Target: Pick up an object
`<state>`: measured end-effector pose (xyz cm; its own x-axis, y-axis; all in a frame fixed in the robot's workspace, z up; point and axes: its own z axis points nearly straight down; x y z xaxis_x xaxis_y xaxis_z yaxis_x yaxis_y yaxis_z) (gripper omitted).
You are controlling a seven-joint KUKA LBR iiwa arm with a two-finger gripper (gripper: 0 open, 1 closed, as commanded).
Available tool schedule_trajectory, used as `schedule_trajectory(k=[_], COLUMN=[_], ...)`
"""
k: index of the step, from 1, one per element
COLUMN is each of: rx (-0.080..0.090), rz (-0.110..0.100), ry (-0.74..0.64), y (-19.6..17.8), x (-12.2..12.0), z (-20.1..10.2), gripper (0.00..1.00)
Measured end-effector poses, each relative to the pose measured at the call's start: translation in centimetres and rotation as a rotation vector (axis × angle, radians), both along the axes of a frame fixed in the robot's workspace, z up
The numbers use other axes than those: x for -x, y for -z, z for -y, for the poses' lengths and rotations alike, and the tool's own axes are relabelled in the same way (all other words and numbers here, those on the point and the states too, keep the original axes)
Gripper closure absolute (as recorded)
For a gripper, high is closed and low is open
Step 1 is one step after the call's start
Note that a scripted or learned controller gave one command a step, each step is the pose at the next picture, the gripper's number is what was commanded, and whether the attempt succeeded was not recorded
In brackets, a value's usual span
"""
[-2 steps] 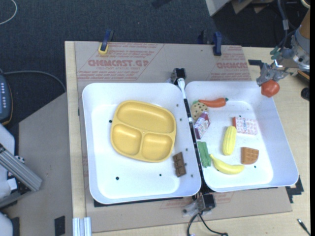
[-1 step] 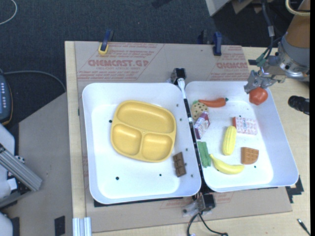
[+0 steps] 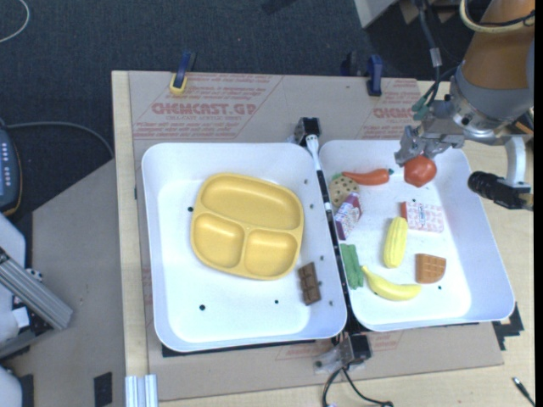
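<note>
Smooth white bins [image 3: 161, 227]; claw [image 3: 417, 161] over round glossy tomato [image 3: 420, 172], grip state unclear.

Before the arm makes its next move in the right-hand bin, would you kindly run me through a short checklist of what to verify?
1. End effector is over the right bin: ok.
2. Tomato sits right at the end effector: ok.
3. Tomato is actually held between the fingers: cannot tell.
4. Tomato has room around it: not ok, the carrot lies close on its left.
5. Corn cob, banana and waffle lie apart from the end effector: ok.
6. Yellow divided plate in the left bin is out of the way: ok.
</note>
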<state>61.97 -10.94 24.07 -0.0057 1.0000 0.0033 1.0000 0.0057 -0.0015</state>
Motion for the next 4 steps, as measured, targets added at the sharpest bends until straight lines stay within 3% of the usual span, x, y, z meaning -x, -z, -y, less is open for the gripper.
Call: schedule_trajectory(k=[2,3,4], rx=[0.001,0.002,0.003], rz=[-0.002,-0.003,-0.003], ry=[0.001,0.003,0.006], y=[0.8,1.7,2.6], x=[1.6,2.2,2.9], z=[-9.1,-11.5,-11.2], gripper=[1.0,1.0,1.0])
